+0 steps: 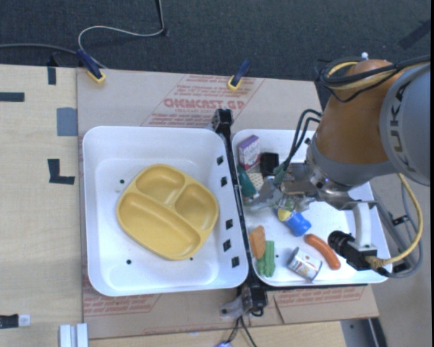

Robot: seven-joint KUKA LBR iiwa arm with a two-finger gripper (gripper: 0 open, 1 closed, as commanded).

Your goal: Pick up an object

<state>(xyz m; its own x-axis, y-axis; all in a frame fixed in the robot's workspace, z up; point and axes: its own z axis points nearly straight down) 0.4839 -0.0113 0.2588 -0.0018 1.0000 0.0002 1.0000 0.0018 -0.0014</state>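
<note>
**Arm low in the right bin, among the small things**

The gripper (269,191) is down in the right bin (362,277), near its left wall, with the grey wrist and the orange band of the arm (354,121) bulking over it from the right. From where I stand, I cannot tell how it is set or whether anything is in it: the metal parts and the clutter run together there.

Just beside it, to the left, lies a green-and-dark item (247,183) against the bin wall. Just above it sits a black block (268,162), and beyond that a purple-and-white box (249,150) near the top left corner. Right below the wrist is a yellow piece (284,212), touching a blue cylinder (298,224). Further down lie a red sausage (323,251), a small can (304,264) on its side, an orange carrot-like piece (257,240) and a green piece (267,259) just beside it. Any of these could be the object to pick; all rest on the bin floor.

Well away to the left, past the black divider (228,186), the left bin (101,215) holds a yellow divided plate (167,210), lying flat. Both bins sit on a cardboard sheet (181,103) with yellow clamps (238,76) at its far edge.
</note>
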